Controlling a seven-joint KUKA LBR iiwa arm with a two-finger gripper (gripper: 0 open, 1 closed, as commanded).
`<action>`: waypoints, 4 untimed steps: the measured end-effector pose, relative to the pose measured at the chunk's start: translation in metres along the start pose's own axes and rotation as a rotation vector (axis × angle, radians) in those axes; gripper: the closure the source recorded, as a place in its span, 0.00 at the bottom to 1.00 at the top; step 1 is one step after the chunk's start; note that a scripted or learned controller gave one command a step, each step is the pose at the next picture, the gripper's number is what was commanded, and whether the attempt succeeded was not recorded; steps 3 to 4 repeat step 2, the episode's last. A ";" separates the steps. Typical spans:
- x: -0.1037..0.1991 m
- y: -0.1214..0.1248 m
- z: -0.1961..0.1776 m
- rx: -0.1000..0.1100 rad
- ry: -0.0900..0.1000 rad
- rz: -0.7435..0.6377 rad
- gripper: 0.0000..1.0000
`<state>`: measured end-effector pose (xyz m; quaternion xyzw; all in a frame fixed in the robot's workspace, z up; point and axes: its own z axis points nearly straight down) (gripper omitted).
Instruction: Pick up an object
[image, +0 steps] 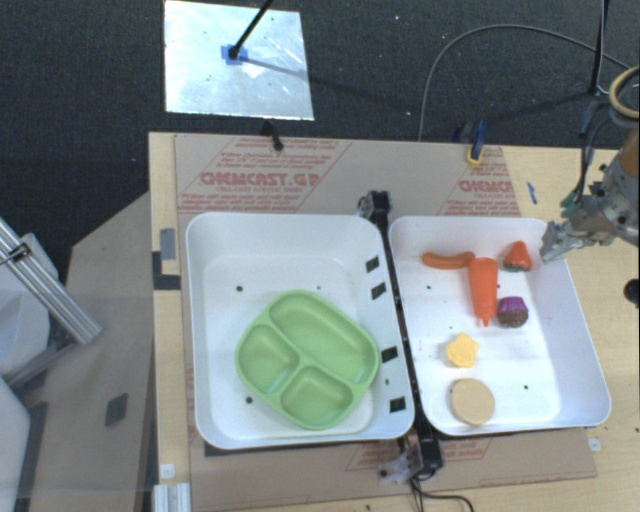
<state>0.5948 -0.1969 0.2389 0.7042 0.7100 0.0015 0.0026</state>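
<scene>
Two white bins sit side by side on the tabletop (250, 170). The left bin (215, 260) holds one green divided plate (306, 358). The right bin (570, 340) holds six toy foods: one sausage (447, 260), one carrot (483, 288), one strawberry (516, 256), one purple piece (512, 311), one yellow piece (461, 351), one tan cookie (472, 401). The gripper (556, 243) hangs over the right bin's far right rim, just beside the strawberry; whether it is released or clenched cannot be told.

A dark carpet (80, 120) covers the floor around the surface (300, 165), a pale board printed with red lettering. On the far floor lies a shiny metal sheet (238, 60). Black cables (480, 45) loop across the carpet at far right. A metal rail (45, 290) angles in at left.
</scene>
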 end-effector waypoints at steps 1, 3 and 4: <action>0.073 -0.054 0.007 0.009 0.005 -0.001 1.00; 0.114 -0.051 -0.213 -0.016 0.000 -0.001 1.00; 0.114 -0.051 -0.213 -0.016 0.000 -0.001 1.00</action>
